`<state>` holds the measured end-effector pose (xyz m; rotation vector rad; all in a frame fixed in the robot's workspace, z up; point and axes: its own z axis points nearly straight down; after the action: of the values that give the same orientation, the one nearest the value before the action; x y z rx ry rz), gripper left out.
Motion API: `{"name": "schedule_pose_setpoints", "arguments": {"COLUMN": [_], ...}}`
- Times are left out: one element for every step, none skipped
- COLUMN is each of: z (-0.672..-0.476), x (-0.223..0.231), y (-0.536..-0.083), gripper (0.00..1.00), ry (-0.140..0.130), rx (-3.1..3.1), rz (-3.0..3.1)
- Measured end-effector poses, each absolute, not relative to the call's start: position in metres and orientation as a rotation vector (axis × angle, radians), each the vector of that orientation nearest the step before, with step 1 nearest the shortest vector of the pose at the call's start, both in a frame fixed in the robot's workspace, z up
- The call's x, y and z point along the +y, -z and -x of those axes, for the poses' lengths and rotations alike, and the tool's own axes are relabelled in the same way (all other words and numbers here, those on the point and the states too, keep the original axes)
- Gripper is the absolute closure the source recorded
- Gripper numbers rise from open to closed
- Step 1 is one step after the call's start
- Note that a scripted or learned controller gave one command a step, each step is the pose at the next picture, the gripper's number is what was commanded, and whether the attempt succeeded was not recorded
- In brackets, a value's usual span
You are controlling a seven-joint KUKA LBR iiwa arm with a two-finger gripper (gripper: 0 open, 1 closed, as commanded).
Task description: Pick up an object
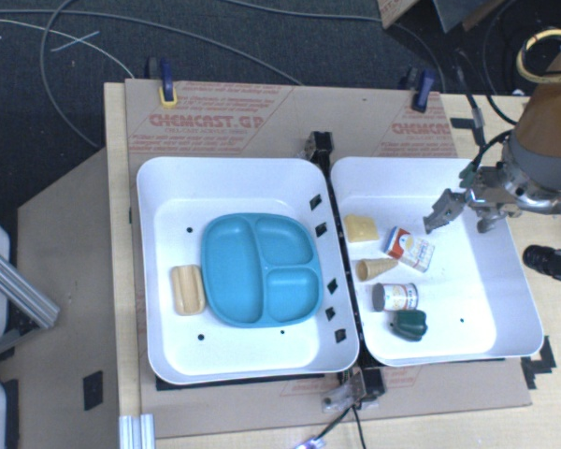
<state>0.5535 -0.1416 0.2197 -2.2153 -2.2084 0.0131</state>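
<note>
The right bin (505, 335) holds several small items: a pale yellow block (360, 228), a red, white and blue carton (409, 248), a tan cone (376, 268), a small can (395, 297) lying on its side and a dark green pepper-like piece (410, 324). My gripper (464, 215) hangs over the upper right part of this bin, up and to the right of the carton. It is open, its two dark fingers spread apart with nothing between them. None of the items touches it.
The left bin (159, 204) holds a blue divided plate (262, 268) with a tan bread-like slab (187, 289) beside it on the left. A black divider (327, 241) runs between the bins. Cardboard and clamps lie behind them.
</note>
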Motion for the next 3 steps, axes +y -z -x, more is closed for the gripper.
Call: {"name": "schedule_pose_setpoints", "arguments": {"z": [-0.556, -0.557, -0.555], "x": [-0.141, -0.141, -0.137], "y": [-0.227, -0.164, -0.121], "gripper": [0.0, 0.0, 0.0], "ry": [0.0, -0.004, -0.003], "rx": [-2.221, -2.216, -2.218], "rz": [2.22, 2.217, 2.217]}}
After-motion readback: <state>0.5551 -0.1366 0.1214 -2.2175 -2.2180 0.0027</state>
